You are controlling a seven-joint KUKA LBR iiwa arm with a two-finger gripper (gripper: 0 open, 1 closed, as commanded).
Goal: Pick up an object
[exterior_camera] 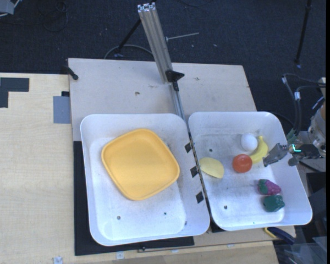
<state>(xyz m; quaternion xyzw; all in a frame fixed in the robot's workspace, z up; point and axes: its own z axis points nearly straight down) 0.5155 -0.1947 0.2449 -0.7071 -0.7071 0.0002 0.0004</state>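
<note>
The right bin [231, 124] holds several small items. A white ball [248, 142] lies beside a yellow banana [259, 152], with a red ball [242, 163] just below them. A pale yellow lemon-like piece [212, 168] rests near the bin's left wall. A magenta item [269, 187] and a green item [273, 203] sit at the lower right. My gripper [274, 157] reaches in over the bin's right rim, just right of the banana and above the magenta item. Nothing is visibly held in it.
The left bin [99, 202] carries a big yellow square plate [140, 164]. An aluminium post [157, 37] slants up behind the divider between the bins. Cables and arm parts crowd the right edge by the right bin.
</note>
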